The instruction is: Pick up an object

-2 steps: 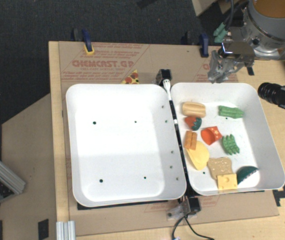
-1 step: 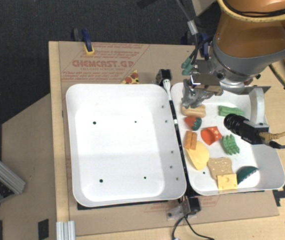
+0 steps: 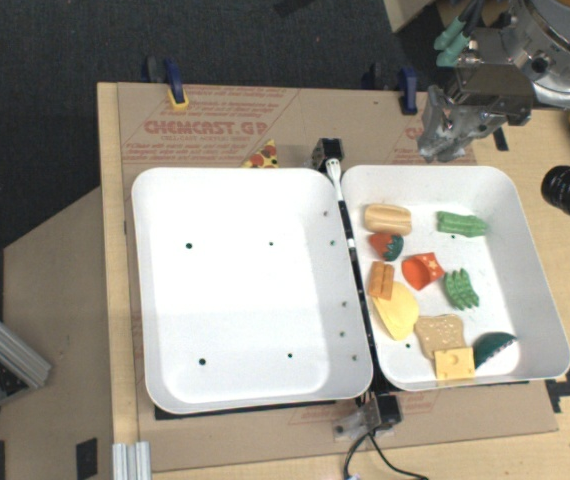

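I hang above the bench at about one o'clock from the centre, my metal two-finger gripper [image 3: 449,140] just beyond the far rim of the right-hand shallow white plastic bin [image 3: 525,258]. Nothing sits between my fingers; whether they are spread or closed I cannot tell from this angle.

The things I might pick all lie in that right bin. At its eleven o'clock is a tan bread-roll toy [image 3: 387,217], and just below it a small red and dark green round toy [image 3: 387,245]. At one o'clock lies a long green bumpy vegetable toy [image 3: 462,225]. Near the middle sits a red wedge-shaped toy [image 3: 421,269], with a leafy green toy [image 3: 460,289] just to its right. At nine o'clock an orange block [image 3: 381,281] touches a pale yellow curved slice [image 3: 397,314]. Toward six o'clock are a tan slice of toy bread [image 3: 438,332], a yellow cheese-like square [image 3: 454,364] and a dark green and white wedge [image 3: 493,348].

The left-hand shallow white plastic bin [image 3: 165,298] shows four small dark dots on its floor. Both bins rest on a brown cardboard sheet [image 3: 215,118] printed in red with "CHEMCAST GP". A small orange and red spotted object [image 3: 262,156] lies on the cardboard at the left bin's far rim.
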